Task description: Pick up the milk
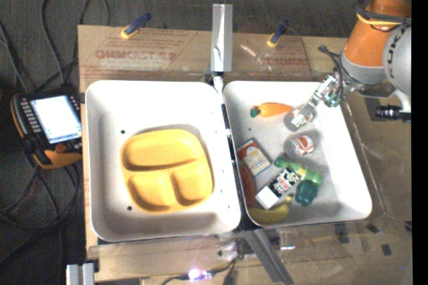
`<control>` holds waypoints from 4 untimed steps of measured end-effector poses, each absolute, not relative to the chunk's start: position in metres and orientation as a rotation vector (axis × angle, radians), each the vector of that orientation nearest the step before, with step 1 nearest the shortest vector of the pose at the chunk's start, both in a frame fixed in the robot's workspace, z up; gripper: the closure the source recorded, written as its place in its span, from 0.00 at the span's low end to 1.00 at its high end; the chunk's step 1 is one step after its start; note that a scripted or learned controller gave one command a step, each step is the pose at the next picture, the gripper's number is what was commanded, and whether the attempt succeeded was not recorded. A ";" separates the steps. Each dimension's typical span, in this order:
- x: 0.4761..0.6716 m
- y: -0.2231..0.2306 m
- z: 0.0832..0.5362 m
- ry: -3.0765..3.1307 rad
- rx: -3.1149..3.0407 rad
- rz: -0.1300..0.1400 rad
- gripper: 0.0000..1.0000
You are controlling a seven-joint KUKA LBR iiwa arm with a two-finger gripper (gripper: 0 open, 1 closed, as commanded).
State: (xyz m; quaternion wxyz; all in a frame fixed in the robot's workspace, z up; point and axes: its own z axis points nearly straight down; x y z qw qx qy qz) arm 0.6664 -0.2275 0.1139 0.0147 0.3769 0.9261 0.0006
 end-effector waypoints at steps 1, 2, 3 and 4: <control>0.664 -0.223 0.115 2.909 1.066 -0.012 0.00; 0.642 -0.205 0.233 2.967 1.016 -0.002 0.00; 0.620 -0.217 0.176 3.034 0.806 -0.002 0.00; 0.622 -0.216 0.187 3.029 0.804 0.004 1.00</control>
